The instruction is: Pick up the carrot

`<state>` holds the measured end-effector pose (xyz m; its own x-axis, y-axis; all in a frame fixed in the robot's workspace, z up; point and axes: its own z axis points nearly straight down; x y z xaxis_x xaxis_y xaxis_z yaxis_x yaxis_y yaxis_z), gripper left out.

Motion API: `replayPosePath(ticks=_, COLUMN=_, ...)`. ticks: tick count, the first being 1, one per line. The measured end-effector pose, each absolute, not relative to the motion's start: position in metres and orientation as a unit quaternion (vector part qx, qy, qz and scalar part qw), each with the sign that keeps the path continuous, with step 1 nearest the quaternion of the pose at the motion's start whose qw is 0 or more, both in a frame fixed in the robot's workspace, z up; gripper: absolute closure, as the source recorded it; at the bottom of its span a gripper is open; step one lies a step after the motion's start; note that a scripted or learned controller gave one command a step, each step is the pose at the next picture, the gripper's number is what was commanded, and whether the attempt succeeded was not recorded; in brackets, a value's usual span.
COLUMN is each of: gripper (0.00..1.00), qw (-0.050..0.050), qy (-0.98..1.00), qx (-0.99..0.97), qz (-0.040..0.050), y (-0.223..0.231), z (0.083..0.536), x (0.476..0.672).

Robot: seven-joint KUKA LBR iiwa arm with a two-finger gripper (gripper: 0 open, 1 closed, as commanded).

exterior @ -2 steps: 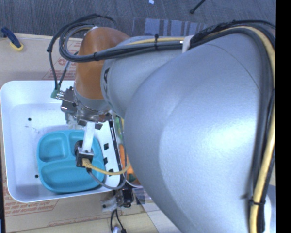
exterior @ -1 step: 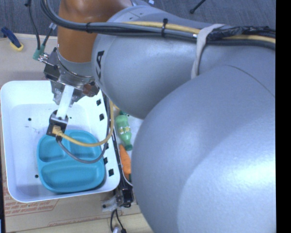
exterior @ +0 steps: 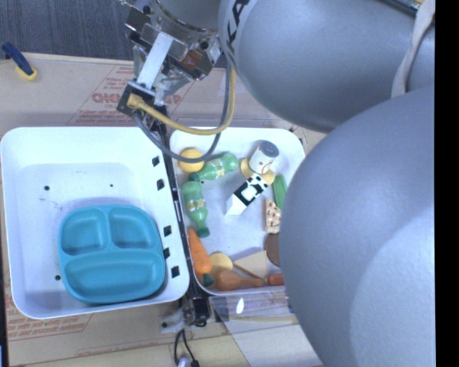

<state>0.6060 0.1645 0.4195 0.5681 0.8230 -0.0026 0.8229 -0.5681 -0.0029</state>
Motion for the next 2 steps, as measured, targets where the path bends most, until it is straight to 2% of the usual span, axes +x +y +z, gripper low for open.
replayPosePath(ticks=1, gripper=1.0, qw=0.002, qy=-0.448, qx=-0.894, qz=0.0089, y=0.218, z=0.322, x=0.593)
replayPosePath(ticks=2, gripper=1.0, qw=0.002, qy=-0.436, qx=-0.9, qz=0.0107, y=0.218, z=0.197, x=0.541)
